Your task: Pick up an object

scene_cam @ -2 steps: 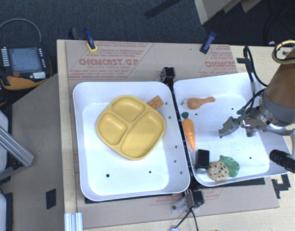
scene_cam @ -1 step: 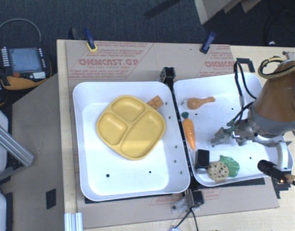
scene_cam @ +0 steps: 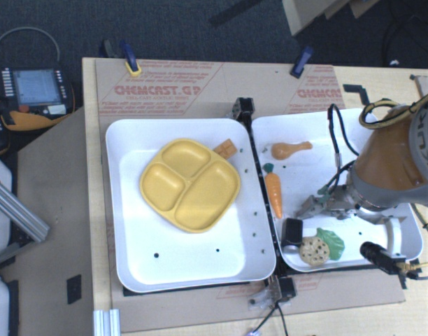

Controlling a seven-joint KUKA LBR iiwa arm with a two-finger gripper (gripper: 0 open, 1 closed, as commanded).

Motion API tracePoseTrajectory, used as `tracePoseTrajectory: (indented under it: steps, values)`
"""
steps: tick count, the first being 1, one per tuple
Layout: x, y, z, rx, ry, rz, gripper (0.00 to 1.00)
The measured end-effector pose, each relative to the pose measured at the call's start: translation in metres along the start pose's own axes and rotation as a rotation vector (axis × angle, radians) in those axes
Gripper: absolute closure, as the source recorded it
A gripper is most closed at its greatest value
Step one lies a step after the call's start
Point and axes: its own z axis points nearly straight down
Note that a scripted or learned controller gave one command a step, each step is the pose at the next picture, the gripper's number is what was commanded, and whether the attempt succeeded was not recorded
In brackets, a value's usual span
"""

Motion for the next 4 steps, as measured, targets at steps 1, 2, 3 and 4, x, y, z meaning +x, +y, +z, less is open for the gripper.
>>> tracePoseTrajectory:
  steps: [1, 2, 3, 4]
  values:
    - [0.0, 0.003, -0.015, -0.012, -0.002, -0.002, 1.0]
    - [0.002, 0.002, -0.078, -0.007, -0.003, -0.004, 1.0]
    - [0.001, 0.004, -0.131, -0.008, -0.004, -0.004, 1.0]
    - [0.001, 0.005, -0.185, -0.008, -0.004, -0.004, 1.0]
